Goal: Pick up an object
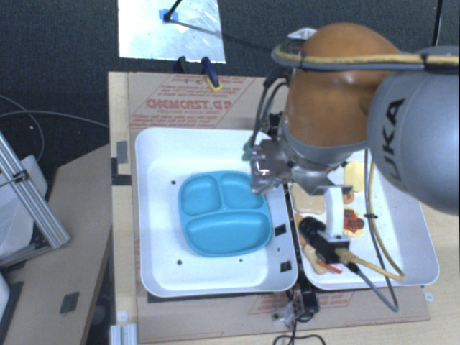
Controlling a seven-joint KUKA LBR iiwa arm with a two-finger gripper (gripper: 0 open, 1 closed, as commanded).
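A blue divided plate lies in the left white bin. My gripper hangs under the large orange-banded wrist, at the plate's upper right corner, close to the wall between the two bins. In the right bin, mostly hidden by the arm, are a pale yellow item, a small red and orange item and a tan and red piece near the front. I see nothing held in the gripper.
The arm covers most of the right bin. Both bins rest on a cardboard sheet with a blue and yellow clamp at its back edge. A shiny foil sheet lies behind. An aluminium frame stands at the left.
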